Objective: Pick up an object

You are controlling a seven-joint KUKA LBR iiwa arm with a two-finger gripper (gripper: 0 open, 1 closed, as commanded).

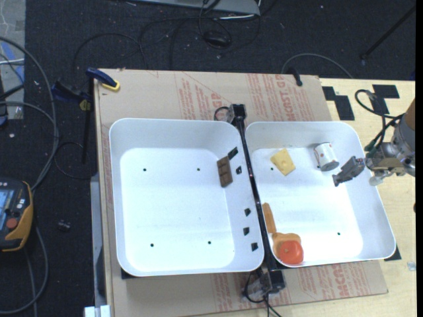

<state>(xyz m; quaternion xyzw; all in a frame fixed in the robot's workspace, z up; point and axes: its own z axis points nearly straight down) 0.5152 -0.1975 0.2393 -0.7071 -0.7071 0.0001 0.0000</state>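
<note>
White rt bin (pixel 370 197), yellow wedge block (pixel 283 162)

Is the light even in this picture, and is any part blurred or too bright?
Camera view: light is even and soft; the white bins look bright, nearly washed out, with faint shadows along their walls. The pincer is slightly blurred. The dark floor is dim, yet its cables stay visible.

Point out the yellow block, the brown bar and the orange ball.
yellow block (pixel 283 162), camera view, middle of its top face, right bin.
brown bar (pixel 225 172), camera view, middle of its length, left bin.
orange ball (pixel 289 251), camera view, centre of its rounded top, right bin's near corner.
</note>
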